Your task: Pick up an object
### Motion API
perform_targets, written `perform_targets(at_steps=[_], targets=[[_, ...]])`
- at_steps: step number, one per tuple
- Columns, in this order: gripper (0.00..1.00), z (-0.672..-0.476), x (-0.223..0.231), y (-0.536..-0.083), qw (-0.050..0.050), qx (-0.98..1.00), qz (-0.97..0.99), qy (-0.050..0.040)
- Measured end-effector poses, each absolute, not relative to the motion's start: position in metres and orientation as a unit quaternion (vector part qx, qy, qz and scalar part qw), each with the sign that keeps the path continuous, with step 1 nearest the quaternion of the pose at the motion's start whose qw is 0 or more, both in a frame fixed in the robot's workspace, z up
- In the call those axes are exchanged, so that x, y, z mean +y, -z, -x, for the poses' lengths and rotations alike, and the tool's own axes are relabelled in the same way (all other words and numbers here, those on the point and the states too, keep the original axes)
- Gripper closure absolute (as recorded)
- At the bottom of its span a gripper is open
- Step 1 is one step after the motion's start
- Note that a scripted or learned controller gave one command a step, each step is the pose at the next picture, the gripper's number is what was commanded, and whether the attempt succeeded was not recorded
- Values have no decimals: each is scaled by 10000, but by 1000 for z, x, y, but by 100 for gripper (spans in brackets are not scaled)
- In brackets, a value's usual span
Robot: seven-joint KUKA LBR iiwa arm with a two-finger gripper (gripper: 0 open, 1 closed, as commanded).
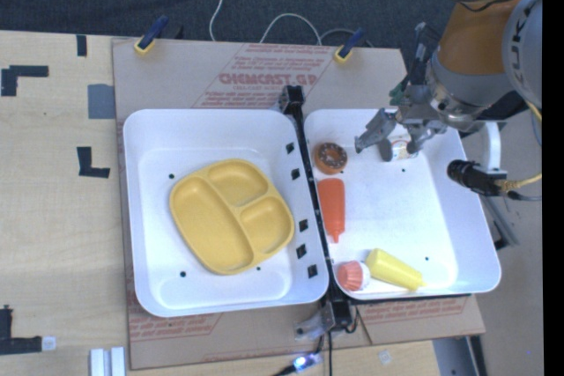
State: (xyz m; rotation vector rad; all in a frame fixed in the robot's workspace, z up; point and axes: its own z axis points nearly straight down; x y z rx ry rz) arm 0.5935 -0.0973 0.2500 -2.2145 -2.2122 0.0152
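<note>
The right bin [458,229] holds a brown doughnut [331,157], an orange carrot [331,207], a yellow wedge-shaped piece [393,269] and a small pink-red item [352,276]. My gripper [385,145] hangs over the back of this bin, to the right of the doughnut, with its fingers open and pointing down and left. A small white and red object [404,144] lies just beside the fingers, partly hidden by them. I see nothing held between the fingers.
The left bin [145,189] holds a yellow divided plate [231,214]. A black divider [304,189] runs between the bins. A black cable fitting [471,176] sticks out over the right bin's right rim.
</note>
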Motion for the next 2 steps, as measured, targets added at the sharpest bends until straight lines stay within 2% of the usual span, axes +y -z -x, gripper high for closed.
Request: perform_targets(at_steps=[1,2], targets=[[0,-596,-97,-258,8,-7078,7065,-5],[0,-598,-96,-194,20,-7076,7066,-23]])
